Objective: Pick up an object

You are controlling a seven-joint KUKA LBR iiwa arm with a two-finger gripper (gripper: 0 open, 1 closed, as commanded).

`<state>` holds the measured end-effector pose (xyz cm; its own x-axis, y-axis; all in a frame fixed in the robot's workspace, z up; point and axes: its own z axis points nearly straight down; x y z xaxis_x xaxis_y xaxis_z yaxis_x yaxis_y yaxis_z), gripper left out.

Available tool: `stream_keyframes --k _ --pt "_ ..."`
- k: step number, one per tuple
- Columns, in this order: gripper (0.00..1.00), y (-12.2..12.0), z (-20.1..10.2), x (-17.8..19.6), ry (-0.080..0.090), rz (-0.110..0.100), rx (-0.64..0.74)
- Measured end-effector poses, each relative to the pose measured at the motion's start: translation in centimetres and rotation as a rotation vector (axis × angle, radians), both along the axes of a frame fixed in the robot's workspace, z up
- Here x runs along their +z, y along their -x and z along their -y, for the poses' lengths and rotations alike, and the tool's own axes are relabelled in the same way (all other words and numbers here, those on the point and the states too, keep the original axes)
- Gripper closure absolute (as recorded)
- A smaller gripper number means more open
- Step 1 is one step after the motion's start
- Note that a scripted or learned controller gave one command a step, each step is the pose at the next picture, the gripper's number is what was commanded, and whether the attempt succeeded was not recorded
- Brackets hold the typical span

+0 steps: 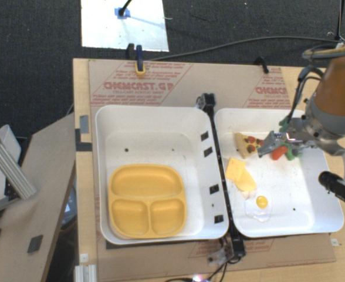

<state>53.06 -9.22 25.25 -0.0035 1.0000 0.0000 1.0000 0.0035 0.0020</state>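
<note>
Your end effector (273,143) sits low in the right bin (325,216) by the pizza slice (247,143) & carrot (280,153), grip state can't tell, so center over one item before closing.

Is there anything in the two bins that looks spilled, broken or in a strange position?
Nothing stands out. The yellow tray lies flat in the left bin; the pizza slice, cheese wedge and fried egg lie apart in the right bin.

Two bins (161,119), one tray (148,200), four toy foods (242,174).
</note>
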Motion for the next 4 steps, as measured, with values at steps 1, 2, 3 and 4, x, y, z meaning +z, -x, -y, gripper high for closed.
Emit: stream_keyframes --k 1,2,3,4 --pt "0.0 0.1 -0.4 -6.2 -0.001 -0.007 -0.002" --pt "0.0 0.1 0.1 -10.6 -0.001 -0.005 -0.003" --pt "0.0 -0.1 0.2 -16.8 -0.001 -0.006 -0.003" --pt "1.0 -0.3 0.3 -15.4 0.0 -0.001 -0.005"
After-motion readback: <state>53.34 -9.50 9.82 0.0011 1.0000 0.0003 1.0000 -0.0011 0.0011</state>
